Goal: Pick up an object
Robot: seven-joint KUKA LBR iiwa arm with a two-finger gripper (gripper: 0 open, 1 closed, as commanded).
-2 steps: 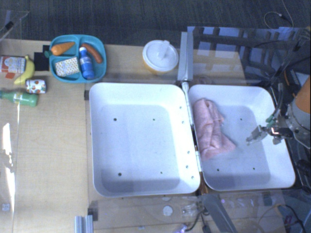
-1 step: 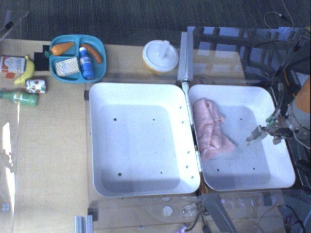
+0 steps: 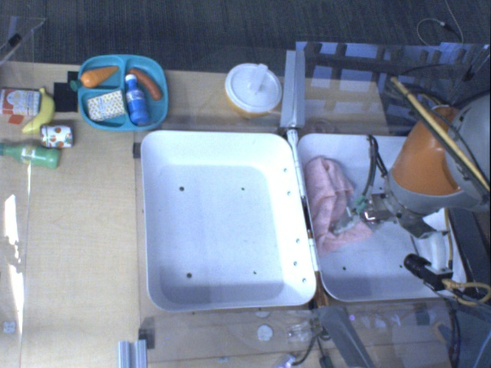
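— Where do we see the pink cloth (image 3: 331, 199)?
— Bunched along the right bin's (image 3: 399, 282) left wall; our claw (image 3: 354, 213) touches its right edge; its grip we cannot tell.

Your desk (image 3: 77, 267): pale wood top. Two shallow white bins side by side on it, left bin (image 3: 222, 219) touching right bin (image 3: 383, 274) along shared edge. At your far-left corner: blue divided tray (image 3: 123, 90) with toy food, banana (image 3: 40, 112) just beside small carton (image 3: 17, 102), small can (image 3: 57, 136), green bottle (image 3: 31, 155) lying flat. Behind left bin: white-lidded yellow cup (image 3: 253, 89).
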